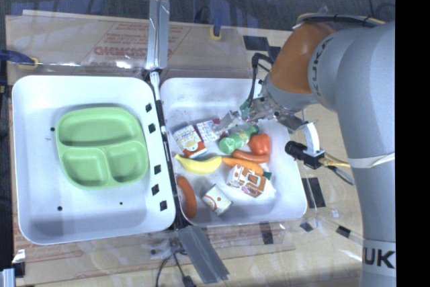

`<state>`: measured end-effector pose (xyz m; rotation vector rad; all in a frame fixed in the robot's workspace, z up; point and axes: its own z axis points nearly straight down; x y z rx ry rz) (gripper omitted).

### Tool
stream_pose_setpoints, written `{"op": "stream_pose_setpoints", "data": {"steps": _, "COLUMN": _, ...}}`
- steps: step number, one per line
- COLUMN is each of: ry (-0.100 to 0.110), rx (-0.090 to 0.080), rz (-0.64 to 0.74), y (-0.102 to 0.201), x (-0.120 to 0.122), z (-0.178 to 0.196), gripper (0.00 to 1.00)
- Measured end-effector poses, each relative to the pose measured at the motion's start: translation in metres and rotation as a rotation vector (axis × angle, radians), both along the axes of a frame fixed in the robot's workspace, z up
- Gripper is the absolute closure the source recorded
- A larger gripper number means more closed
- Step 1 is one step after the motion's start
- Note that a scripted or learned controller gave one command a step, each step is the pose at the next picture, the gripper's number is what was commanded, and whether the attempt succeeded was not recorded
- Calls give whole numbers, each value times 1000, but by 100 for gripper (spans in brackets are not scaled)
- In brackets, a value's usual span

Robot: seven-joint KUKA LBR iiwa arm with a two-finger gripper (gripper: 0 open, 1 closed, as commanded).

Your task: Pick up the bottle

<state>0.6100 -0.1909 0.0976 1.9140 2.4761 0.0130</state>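
Note:
The right bin [282,205] holds a pile of toy groceries. In the middle of the pile lies a small green, bottle-like item [232,142], pressed between a red vegetable [260,143] and a juice carton [190,139]. I cannot make out its cap or its exact shape. My gripper [239,116] reaches down into the bin from the right. Its tip is just above and behind the green item, close to it. Nothing is visibly held.
Around the green item lie a banana [199,163], a carrot [245,159], two printed cartons [252,181] [217,199] and a brown sausage [187,197]. The left bin [33,144] holds a green divided plate [102,146]. A raised divider [158,37] separates the bins.

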Motion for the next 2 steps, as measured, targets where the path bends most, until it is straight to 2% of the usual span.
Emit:
{"op": "stream_pose_setpoints", "data": {"steps": 1, "ry": 4, "rx": 3, "rz": 4, "y": 1, "x": 1, "z": 8, "gripper": 100}}
{"op": "stream_pose_setpoints", "data": {"steps": 2, "ry": 18, "rx": 1, "rz": 87, "y": -17, "x": 47, "z": -8, "gripper": 100}}
